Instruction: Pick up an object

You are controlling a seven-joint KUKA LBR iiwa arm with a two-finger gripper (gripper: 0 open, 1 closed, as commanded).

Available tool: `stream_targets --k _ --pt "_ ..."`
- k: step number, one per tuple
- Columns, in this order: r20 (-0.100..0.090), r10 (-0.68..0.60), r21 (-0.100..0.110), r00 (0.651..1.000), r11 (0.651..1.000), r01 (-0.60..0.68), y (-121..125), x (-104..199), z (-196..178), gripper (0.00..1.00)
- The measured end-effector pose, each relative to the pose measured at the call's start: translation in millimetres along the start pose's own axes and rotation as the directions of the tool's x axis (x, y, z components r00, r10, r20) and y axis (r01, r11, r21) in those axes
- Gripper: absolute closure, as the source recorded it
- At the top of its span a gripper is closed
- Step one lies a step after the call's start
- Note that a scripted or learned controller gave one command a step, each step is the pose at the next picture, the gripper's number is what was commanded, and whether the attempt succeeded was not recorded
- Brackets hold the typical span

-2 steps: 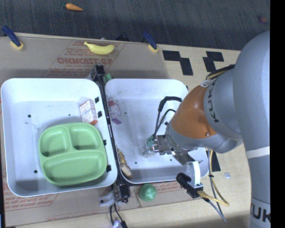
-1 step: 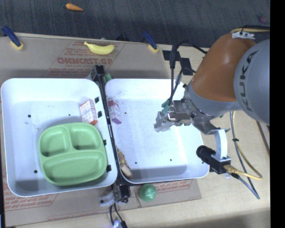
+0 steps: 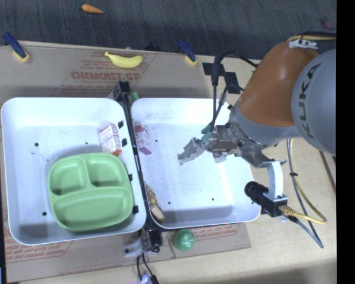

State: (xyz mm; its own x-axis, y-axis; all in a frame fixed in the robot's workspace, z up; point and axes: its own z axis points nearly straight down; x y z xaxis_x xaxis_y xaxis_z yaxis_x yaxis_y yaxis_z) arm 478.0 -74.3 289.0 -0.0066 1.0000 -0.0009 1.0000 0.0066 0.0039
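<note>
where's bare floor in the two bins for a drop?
Right bin: bare floor from the small packet at its left wall across to the gripper, and along the front. Left bin: bare back-left strip; the green tray and carton crowd the rest.

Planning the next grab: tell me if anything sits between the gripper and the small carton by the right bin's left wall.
Nothing visible does. The gripper hangs over bare floor of the right bin, and the small carton lies to its left against the divider, with bare white floor between them.
</note>
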Motion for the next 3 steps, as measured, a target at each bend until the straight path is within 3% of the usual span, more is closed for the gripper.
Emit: stream_targets --k 1,2,3 --pt "-0.002 0.001 0.007 1.0 1.0 -0.001 -2.3 -5.9 98.0 0.0" --pt "0.0 0.004 0.006 1.0 1.0 -0.004 64.3 -111.4 121.8 0.0" --pt "0.0 0.0 0.003 1.0 1.0 0.0 138.3 -136.6 125.3 0.0"
